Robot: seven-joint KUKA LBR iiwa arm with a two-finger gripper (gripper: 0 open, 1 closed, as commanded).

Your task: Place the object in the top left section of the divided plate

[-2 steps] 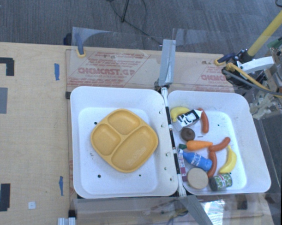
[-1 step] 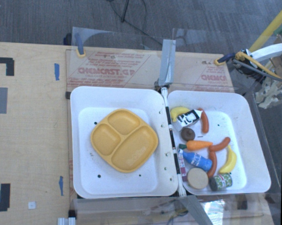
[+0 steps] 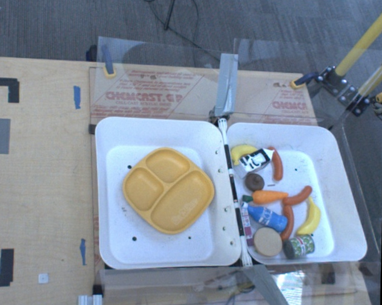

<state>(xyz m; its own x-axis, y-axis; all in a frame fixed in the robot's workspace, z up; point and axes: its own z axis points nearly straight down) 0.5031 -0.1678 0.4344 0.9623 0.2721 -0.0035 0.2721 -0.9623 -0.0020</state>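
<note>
Divided plate [image 3: 168, 190] in left bin [image 3: 109, 177]

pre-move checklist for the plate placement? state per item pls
1. Divided plate sits flat in the left bin: ok.
2. Plate sections bare, nothing in the target section: ok.
3. Candidate objects lie in the right bin: carrot, blue bottle, banana: ok.
4. Objects spaced for a clean pick: not ok, they crowd and touch.
5. Which object is meant: cannot tell.
</note>
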